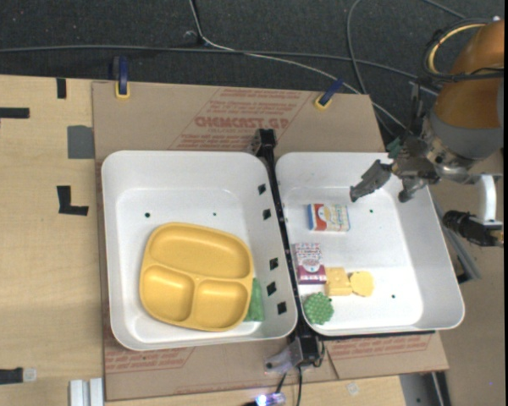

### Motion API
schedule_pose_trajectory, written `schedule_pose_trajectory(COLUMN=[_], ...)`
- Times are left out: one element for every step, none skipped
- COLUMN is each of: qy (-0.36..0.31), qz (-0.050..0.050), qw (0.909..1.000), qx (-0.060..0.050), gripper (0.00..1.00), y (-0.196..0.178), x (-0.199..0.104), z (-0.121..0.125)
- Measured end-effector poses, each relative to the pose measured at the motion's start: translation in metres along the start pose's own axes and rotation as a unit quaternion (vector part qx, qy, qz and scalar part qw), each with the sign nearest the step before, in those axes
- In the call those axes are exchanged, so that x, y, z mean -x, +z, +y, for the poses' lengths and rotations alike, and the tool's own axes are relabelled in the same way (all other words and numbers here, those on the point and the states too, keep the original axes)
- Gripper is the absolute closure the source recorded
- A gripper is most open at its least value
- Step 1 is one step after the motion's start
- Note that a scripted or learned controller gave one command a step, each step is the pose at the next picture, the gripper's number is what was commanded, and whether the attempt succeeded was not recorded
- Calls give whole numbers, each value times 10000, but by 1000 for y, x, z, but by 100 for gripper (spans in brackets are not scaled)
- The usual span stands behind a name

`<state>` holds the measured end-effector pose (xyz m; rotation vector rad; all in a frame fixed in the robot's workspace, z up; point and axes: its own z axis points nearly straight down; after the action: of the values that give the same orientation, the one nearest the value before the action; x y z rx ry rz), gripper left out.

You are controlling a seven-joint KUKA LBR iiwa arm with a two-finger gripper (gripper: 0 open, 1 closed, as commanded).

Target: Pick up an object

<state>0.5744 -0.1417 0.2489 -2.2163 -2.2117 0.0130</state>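
Observation:
My gripper (384, 184) hangs over the upper right part of the right bin (423, 252), fingers spread apart and open, with nothing between them. Below and left of it lies a small white carton with red and blue print (328, 217). Further down sit a purple-and-white packet (309, 261), a yellow cheese-like piece (349, 282) and a green bumpy item (319, 308). The left bin (118, 184) holds a yellow divided tray (196, 276) with a green item (256, 301) wedged at its right edge.
A black divider (273, 218) runs between the two bins. Both bins rest on a cardboard sheet (237, 117) clamped at the back. Cables cross the dark floor behind, and the arm's orange-banded body (470, 83) stands at the right.

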Motion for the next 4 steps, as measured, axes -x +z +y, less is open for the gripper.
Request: schedule_pose_trajectory(qy=[-16, -15, -10, -18], qz=[-9, -10, -7, -8], qw=[10000, 10000, 10000, 10000], qx=[58, 40, 28, 38], gripper=[0, 0, 0, 0], y=[-7, 37, 98, 143], x=[0, -1, 6, 2], z=[2, 4, 3, 5])
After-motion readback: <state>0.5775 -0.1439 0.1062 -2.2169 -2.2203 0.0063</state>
